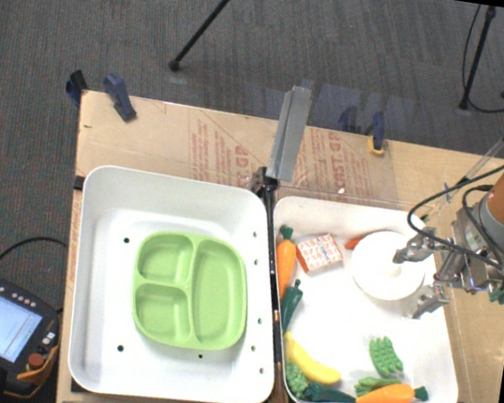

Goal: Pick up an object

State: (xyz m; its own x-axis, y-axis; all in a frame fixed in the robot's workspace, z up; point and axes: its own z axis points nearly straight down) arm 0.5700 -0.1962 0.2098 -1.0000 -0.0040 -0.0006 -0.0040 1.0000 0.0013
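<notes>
My claw (429,283) hangs spread and empty at the right bin's (450,365) right edge, beside the white round dish (386,265). I should center over one object, say the green toy (386,357) below, before descending and closing.

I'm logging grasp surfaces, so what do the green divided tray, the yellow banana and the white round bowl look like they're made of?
The green divided tray looks like moulded plastic with a matte finish: uniform colour, rounded compartment ridges. The yellow banana seems a plastic toy, smooth with a faint sheen, though rubber is possible. The white round bowl looks like plain plastic or paper; its flat white surface leaves that open.
</notes>
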